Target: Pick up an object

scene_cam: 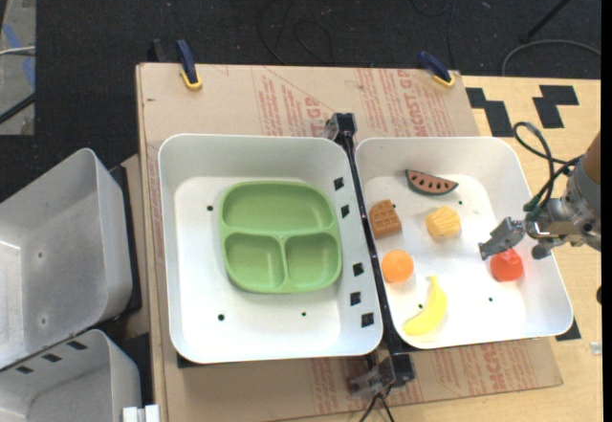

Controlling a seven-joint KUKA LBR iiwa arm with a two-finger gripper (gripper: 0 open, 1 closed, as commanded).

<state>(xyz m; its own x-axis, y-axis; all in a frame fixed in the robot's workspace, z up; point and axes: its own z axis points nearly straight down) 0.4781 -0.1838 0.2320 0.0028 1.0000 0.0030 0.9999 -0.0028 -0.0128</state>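
Claw [517, 241] of grey metal, fingers spread wide, just above round glossy red toy [507, 266] in right white bin [548, 315].

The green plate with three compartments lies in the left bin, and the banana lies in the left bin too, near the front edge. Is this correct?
Not quite. The green plate does lie in the left bin, but the banana lies in the right bin, near its front edge, below the orange ball. The camera view shows this.
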